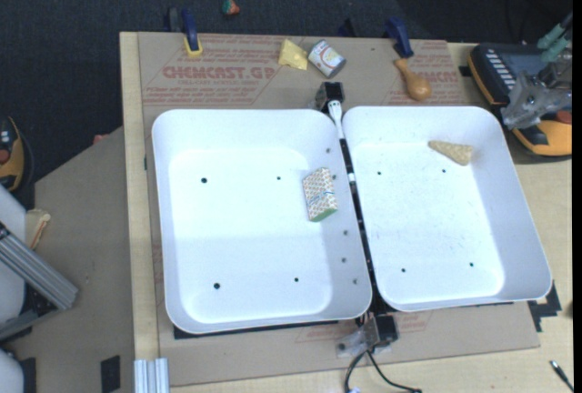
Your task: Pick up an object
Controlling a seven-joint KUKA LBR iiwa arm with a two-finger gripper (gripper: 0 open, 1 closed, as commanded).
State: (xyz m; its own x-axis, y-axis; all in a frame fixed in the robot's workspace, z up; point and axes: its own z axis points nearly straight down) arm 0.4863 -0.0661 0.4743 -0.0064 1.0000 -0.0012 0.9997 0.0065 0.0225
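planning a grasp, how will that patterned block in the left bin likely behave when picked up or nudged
The patterned block looks like a small sponge, so probably light and squashy under the fingers. It lies flat with no round sides, so it should slide rather than roll. It sits near the left bin's right wall, which may crowd a grasp.

Two shallow white bins sit side by side on a brown board [273,71] printed with red lettering. The left bin [182,227] holds one small patterned block [319,194], tilted, close to its right wall. The right bin [509,227] holds a tan wedge-shaped piece [452,151] near its far right corner. Behind the bins on the board lie a yellow piece [293,55], a small printed box [326,58] just beside it, and an orange-tan pear-shaped object [414,81]. Blue clamps [190,30] grip the board's far edge.
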